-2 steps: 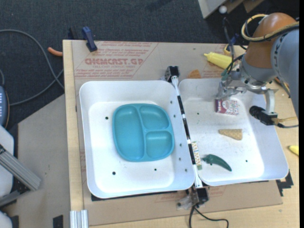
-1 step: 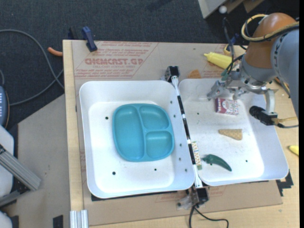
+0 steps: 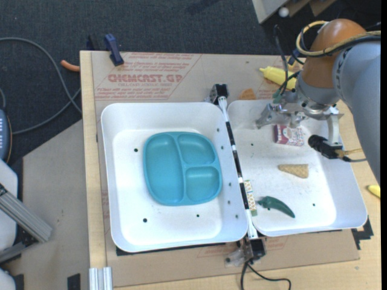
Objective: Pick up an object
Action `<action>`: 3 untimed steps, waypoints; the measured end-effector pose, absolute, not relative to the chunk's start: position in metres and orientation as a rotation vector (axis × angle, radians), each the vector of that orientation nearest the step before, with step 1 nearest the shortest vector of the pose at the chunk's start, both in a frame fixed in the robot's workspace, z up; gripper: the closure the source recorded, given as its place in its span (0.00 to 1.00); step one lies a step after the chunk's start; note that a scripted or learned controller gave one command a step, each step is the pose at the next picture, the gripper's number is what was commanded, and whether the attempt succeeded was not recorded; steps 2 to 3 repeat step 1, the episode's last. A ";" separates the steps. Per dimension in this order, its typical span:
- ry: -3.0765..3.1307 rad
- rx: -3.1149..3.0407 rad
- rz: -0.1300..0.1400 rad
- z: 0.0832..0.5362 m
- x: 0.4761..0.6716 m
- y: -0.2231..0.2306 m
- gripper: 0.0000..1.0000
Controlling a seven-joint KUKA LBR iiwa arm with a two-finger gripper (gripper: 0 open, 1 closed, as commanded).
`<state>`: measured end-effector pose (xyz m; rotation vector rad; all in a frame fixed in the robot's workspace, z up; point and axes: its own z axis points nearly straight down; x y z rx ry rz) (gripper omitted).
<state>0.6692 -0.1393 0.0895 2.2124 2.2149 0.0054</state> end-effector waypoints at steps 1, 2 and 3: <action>2.214 2.211 0.010 0.090 0.636 -0.145 0.00; 2.214 2.211 0.010 0.090 0.636 -0.145 0.00; 2.214 2.211 0.010 0.090 0.636 -0.145 0.00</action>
